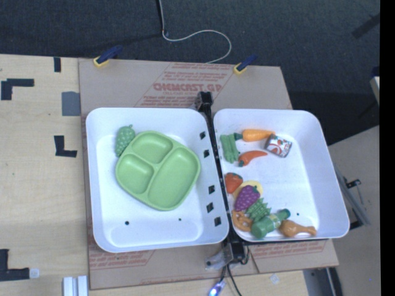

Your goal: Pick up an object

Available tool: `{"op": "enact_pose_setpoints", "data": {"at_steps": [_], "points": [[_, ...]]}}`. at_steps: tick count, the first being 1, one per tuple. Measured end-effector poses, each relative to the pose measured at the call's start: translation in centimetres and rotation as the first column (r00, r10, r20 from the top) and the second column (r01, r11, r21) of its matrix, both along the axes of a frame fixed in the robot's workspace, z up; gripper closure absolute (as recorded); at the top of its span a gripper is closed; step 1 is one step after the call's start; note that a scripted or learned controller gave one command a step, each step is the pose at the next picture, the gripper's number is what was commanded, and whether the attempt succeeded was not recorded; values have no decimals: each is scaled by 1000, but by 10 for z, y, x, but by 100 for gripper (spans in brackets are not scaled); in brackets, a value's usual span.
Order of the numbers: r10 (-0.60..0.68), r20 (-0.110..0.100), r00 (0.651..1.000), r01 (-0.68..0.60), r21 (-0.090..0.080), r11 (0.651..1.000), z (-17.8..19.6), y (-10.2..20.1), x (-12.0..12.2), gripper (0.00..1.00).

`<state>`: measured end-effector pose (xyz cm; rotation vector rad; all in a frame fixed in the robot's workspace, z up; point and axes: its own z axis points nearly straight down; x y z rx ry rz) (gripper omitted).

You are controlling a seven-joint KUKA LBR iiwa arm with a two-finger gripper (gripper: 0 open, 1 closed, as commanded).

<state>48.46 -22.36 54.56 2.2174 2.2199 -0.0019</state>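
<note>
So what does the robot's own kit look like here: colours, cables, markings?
Going by this view of its bench: two shallow white bins, left and right, with rounded corners and black clips along the seam between them. They sit on a cardboard sheet with red lettering, held by yellow-and-blue clamps. A thin white cable loops over the dark floor behind. Black tape marks dot the wooden top.

Cardboard sheet (185, 85) reads, seemingly, "CHEMCAST GP".

Glossy plastic green tray (158, 177)
</note>
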Motion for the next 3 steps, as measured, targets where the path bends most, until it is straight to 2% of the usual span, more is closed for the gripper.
{"op": "enact_pose_setpoints", "data": {"at_steps": [3], "points": [[2, 3, 1000, -2, -4, 1000, 31, 1, 2, 100]]}}
